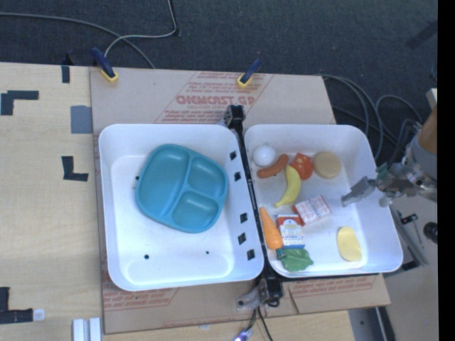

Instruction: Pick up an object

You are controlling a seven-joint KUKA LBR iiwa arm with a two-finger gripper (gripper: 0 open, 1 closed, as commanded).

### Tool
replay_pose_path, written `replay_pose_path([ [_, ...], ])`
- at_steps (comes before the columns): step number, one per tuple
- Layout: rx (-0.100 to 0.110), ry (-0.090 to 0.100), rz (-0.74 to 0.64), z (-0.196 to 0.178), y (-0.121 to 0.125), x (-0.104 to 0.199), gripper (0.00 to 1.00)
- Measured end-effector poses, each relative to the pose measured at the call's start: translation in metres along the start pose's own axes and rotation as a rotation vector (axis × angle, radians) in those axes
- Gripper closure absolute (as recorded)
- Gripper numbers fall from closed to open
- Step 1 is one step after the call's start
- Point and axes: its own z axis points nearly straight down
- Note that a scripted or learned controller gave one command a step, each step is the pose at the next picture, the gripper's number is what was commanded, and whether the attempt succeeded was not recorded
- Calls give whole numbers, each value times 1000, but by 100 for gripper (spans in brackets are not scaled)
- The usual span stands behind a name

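Reaching in from the right edge, your gripper (pixel 362 190) sits over the right bin's (pixel 370 148) rim, and most of the arm (pixel 426 158) is cut off. You cannot tell whether the claw is open or closed; nothing shows between its tips. The banana (pixel 290 185), carrot (pixel 270 229) and yellow piece (pixel 348 244) lie in that bin. A blue plate (pixel 182 187) rests in the left bin (pixel 114 212).

Divided plate (pixel 182 187) in left bin (pixel 114 212); toy foods (pixel 290 183) in right bin (pixel 355 142); gripper (pixel 364 189) over right bin's right edge.
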Motion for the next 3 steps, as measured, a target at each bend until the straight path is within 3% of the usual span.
replay_pose_path([
  [1, -12, -5, 0, 115, 45, 83, 0],
  [2, -7, -1, -2, 117, 99, 119, 0],
  [3, 23, 2, -2, 104, 155, 90, 0],
])
